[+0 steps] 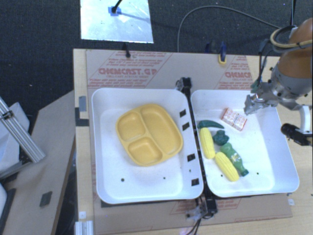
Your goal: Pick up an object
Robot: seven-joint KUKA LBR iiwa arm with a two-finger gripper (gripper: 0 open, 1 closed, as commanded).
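**Arm over the right bin**

Gripper [252, 103] hangs above the right bin's [279, 180] far side, just beside a small red-and-white packet [234, 118]; whether it grips anything cannot be told. Left bin [105, 180] carries a yellow divided tray [149, 133]. Nearer lie two corn cobs [207, 142] [227, 166], a green bottle [235, 156] and a green pepper [211, 124].

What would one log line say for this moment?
gripper: above right bin | nearest: red-white packet | corn cobs: lying in bin
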